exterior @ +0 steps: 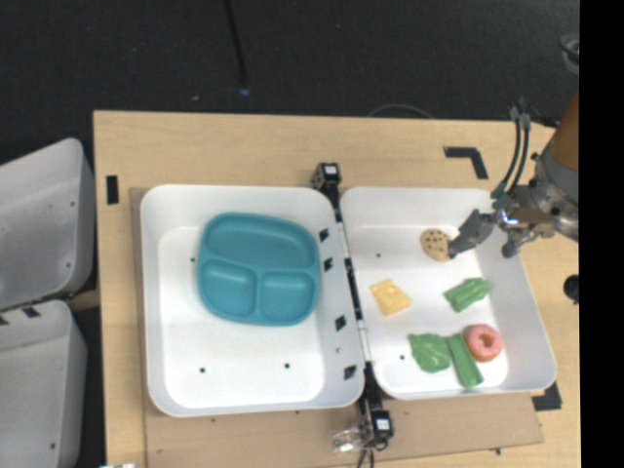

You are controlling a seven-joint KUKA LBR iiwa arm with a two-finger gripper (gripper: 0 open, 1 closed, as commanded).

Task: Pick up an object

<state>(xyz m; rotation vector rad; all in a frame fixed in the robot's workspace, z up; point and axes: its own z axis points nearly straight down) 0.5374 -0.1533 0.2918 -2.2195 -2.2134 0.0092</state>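
Your gripper [487, 232] hovered open, gripping nothing, beside the cookie [435, 244] near the right bin's [390, 208] far edge.

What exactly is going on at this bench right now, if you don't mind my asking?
A robot arm reaches into the right bin from the right, its gripper open and holding nothing beside a cookie. A yellow cheese wedge, green pieces and a pink doughnut also lie there. The left bin holds a teal divided plate.
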